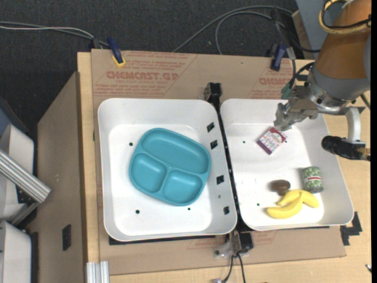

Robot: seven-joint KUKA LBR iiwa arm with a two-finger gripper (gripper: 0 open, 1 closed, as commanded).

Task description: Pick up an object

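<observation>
Banana: lay nearest the camera in the right bin, yellow, curved, close to that bin's front rim.
Brown lump: sat just behind the banana's left end, touching or nearly touching it; what it was could not be told.
Can: small, green-labelled, stood just right of the brown lump, above the banana's right end.
Blue plate: teal, with three compartments, lay flat in the middle of the left bin, well apart from everything in the other bin.
Packet: small, white with red and purple print, lay tilted on the right bin's floor, farther back than the can and banana.
Gripper: hung over the back part of the right bin, its tip just above and right of the packet; whether it touched the packet, and how wide the claw stood, I could not tell.
Arm: grey with an orange band, reached in from the right, beyond the bin's far corner.
Cardboard: printed sheet under both bins, held by blue clamps at the far edge.
</observation>
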